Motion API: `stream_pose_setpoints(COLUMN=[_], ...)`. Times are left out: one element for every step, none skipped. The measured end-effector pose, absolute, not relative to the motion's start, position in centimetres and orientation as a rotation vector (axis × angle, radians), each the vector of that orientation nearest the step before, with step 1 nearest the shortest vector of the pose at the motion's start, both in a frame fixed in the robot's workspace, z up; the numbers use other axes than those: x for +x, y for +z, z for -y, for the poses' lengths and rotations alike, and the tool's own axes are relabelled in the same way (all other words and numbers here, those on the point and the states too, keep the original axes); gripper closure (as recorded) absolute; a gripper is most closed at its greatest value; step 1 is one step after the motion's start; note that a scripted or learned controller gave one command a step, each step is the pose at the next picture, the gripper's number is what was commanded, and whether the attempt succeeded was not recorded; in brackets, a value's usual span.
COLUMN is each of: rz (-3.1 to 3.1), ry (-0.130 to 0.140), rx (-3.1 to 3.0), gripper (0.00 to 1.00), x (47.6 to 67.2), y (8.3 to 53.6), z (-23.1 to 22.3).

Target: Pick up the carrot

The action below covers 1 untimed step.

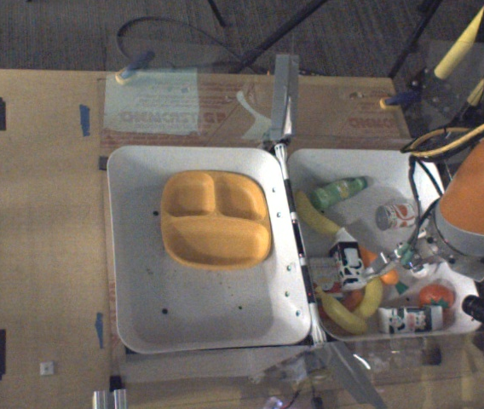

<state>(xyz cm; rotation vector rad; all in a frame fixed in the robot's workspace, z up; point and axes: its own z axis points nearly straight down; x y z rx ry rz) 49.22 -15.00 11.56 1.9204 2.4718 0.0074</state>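
The carrot [369, 257] shows as an orange piece in the right bin [357, 162], between a small black-and-white carton [348, 265] and the gripper [394, 261]. The gripper hangs low over the bin's middle, right beside the carrot and partly covering it. More orange shows just below the gripper, and I cannot tell whether it belongs to the carrot. The arm's orange band [481, 196] fills the right edge.
The right bin also holds a green bottle [339, 190], a soda can [394, 216], two bananas [315, 216] [353, 310], a tomato [435, 296] and a lying carton [409, 319]. An orange divided plate [216, 219] sits in the left bin [131, 254].
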Motion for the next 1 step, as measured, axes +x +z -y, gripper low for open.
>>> stream_pose_setpoints(rz=[-2.628], ry=[0.014], rx=[1.670], gripper=[0.00], x=[50.47], y=[10.68], z=[16.12])
